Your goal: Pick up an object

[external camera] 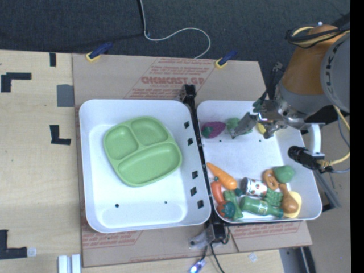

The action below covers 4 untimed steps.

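Glossy plastic toy foods [256,195] crowd the smooth white bin [250,152].

Dark blue-grey carpet [68,10] is lying beyond the desk's [28,152] far edge, a white cable [170,36] snaking across it. Printed cardboard [165,78] is covering the pale wooden desk, black tape marks [14,81] sitting near its left edge.

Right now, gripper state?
Gripper: fingers spread open over the right bin, nothing between them.
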Available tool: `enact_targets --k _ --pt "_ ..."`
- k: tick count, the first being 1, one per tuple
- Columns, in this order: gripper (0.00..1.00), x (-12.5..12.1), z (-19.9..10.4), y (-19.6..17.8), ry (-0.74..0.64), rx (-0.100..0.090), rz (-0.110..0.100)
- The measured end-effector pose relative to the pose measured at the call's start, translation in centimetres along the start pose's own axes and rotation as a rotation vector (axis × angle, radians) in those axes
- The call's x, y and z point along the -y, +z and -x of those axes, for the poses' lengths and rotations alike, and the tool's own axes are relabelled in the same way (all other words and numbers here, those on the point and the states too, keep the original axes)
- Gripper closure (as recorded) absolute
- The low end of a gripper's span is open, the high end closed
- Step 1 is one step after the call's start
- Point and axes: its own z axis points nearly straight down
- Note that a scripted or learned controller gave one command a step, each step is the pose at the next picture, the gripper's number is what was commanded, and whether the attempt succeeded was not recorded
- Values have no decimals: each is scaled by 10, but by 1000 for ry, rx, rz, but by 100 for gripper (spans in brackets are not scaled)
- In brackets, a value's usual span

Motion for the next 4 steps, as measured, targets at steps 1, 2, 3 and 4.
enact_targets --k 1,2,3,4 --pt "0 50 -50 -160 -5 0 19" --pt "0 93 -91 -234 -5 -1 9" --pt "100 92 -89 -239 -1 2 1" --pt "100 106 -191 -187 -10 0 -5"
